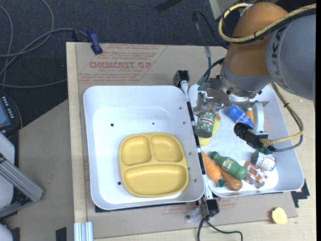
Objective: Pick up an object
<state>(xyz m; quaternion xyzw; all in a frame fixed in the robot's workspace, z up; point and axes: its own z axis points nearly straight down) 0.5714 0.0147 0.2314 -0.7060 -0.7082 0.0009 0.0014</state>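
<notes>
Green-labelled small can lies at the left edge of the right white bin, directly under the gripper, fingers apparently straddling it, closure not discernible; judgement: centre, close firmly, lift straight, avoiding the bin wall.

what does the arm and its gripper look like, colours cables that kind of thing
The arm has a smooth grey shell with a rounded orange band above the wrist. A yellow and black cable bundle loops over the orange band, and more black cable trails down the arm's side. The gripper is bare metal with small green and red parts, and a black block hangs beside it.
</notes>
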